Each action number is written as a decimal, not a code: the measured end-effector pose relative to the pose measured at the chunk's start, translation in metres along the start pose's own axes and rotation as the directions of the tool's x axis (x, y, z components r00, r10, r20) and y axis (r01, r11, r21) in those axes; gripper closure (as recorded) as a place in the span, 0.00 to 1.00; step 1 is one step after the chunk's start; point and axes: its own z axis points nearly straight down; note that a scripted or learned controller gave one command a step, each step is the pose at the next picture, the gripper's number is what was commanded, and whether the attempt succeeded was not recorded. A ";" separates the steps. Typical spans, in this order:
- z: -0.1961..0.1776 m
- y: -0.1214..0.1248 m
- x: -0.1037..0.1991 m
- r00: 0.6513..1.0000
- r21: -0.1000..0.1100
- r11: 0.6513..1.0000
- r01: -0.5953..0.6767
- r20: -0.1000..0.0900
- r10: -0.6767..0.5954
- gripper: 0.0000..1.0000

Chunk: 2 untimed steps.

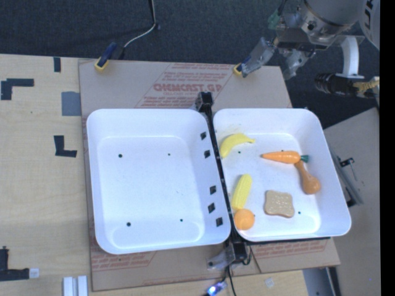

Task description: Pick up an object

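You are looking down on a bench (37,184) with a pale wooden top that fills the left and lower part of the frame, marked with dark tape pieces (62,145) along its left side. On it lies a brown cardboard sheet (179,86) with red printing, held at its upper corners by two clamps with yellow and blue grips, one at the upper left (105,57) and one at the upper middle (245,67). On the cardboard sit two shallow white bins touching side by side: the left bin (99,125) and the right bin (311,125), joined along the middle by a row of black clips (213,190).
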 end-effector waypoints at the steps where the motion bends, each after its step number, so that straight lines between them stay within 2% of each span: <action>1: 0.187 0.023 0.049 1.000 0.034 0.999 -0.001 -0.001 0.001 0.00; 2: 0.227 -0.012 0.083 1.000 0.025 1.000 -0.001 0.000 0.001 0.00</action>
